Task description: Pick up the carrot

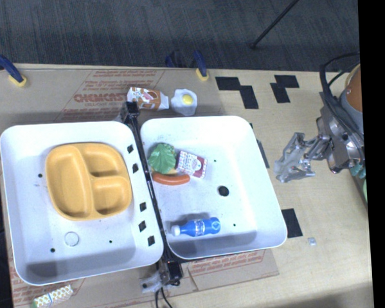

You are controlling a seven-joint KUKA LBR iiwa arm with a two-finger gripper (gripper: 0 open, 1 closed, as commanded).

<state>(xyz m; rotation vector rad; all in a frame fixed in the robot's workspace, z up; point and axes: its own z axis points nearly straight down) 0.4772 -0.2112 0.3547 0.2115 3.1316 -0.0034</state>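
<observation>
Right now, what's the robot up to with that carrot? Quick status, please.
Gripper parked over the bench, right of the bins, holding nothing. Carrot lying in right bin, untouched. Green vegetable and small packet crowd it.

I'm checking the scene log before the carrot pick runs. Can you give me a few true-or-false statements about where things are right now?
1. The carrot lies in the right bin. True.
2. The yellow tray sits in the right bin. False: it sits in the left bin.
3. The pincer is over the carrot. False: it is outside the bins, right of the right bin.
4. The blue bottle lies near the right bin's front wall. True.
</observation>
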